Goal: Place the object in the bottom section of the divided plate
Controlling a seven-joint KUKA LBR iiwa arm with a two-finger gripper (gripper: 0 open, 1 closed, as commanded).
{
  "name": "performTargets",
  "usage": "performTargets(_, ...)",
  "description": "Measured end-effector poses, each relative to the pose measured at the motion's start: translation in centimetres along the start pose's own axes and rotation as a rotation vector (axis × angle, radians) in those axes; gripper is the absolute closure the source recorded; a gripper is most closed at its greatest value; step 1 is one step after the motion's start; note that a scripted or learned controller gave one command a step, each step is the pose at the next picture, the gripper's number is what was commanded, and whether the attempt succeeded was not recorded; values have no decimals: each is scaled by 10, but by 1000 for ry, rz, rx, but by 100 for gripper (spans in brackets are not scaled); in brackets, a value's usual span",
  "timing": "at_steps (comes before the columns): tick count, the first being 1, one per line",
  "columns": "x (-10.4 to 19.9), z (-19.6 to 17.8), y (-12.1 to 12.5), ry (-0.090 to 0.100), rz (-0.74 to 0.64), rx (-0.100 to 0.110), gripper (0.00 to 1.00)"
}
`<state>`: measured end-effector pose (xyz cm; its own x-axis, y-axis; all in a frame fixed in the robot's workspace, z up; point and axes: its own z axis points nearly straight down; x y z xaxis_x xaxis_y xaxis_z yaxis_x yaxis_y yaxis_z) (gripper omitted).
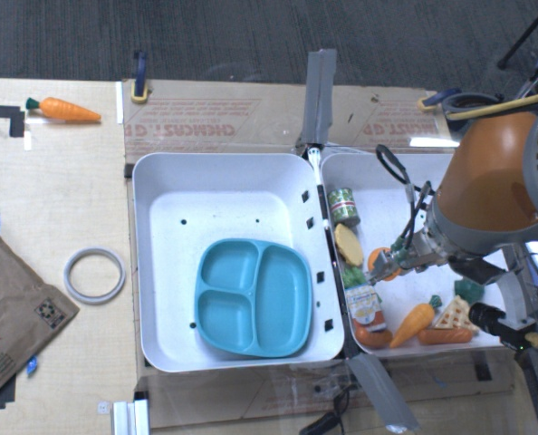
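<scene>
Nothing sits on the blue plate (254, 297) yet; I judge the task barely begun. My gripper (389, 263) is low in the right bin (391, 166) against an orange toy (382, 263); its grip I cannot tell.

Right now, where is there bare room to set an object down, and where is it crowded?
The divided plate has all sections bare; the left bin has bare floor above it. In the right bin, toy food crowds the lower part, under the gripper.
</scene>
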<state>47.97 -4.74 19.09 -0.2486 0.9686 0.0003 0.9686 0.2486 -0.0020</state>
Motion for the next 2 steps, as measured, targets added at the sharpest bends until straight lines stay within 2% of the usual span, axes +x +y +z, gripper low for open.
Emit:
performTargets(1,67,0,22,-1,-74,-1,100)
performTargets(2,66,0,22,-1,-73,-1,0)
